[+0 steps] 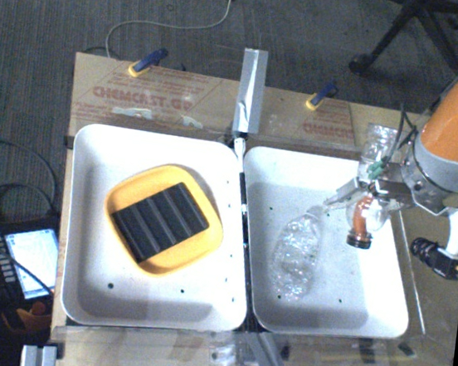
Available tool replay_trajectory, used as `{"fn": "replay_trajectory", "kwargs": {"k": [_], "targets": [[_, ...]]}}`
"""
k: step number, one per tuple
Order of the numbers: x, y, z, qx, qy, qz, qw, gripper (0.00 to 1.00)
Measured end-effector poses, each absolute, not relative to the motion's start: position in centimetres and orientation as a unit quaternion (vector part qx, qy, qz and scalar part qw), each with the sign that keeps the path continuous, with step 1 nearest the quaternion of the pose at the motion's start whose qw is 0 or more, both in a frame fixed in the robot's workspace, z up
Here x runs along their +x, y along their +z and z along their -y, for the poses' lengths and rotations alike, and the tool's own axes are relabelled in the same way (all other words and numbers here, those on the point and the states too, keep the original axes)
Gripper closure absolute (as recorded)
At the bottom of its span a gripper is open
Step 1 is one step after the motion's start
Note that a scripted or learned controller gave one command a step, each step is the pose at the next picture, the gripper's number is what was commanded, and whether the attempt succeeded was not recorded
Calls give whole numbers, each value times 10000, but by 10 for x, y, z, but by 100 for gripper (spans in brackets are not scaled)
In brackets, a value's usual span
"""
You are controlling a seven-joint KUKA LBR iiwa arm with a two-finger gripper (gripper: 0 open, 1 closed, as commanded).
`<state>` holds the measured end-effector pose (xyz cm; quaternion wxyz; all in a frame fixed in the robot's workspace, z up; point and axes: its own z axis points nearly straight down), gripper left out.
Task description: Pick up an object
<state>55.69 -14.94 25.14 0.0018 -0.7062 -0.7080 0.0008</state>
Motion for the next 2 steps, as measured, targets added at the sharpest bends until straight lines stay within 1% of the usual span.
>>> {"fn": "replay_trajectory", "kwargs": {"k": [1, 2], "targets": [[585, 215, 205, -7099, 20, 7043, 5, 0], [609, 161, 206, -6877, 20, 7260, 9, 0]]}}
